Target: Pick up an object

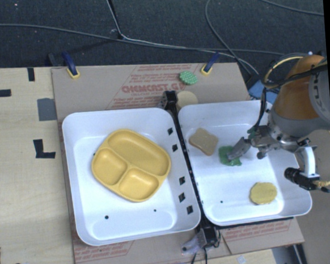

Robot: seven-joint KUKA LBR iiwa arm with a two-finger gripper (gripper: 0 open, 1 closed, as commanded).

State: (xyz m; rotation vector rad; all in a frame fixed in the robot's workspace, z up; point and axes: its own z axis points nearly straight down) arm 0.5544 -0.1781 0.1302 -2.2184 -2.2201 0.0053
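Observation:
The right bin (284,207) holds three small things. A tan toast-shaped piece (203,141) lies near its left wall. In the middle sits a small green object (229,155). A round yellow piece (263,193) rests near the front right corner. My gripper (240,147) reaches in from the right and is down at the green object's right side, touching or nearly touching it. From this angle I cannot see whether the green object is between its tips.
The left bin (76,130) holds a yellow divided plate (131,164). A small green disc (188,77) lies on the cardboard behind the bins. Cables run across the dark floor at the back. The arm's grey body (300,118) overhangs the right bin's right edge.

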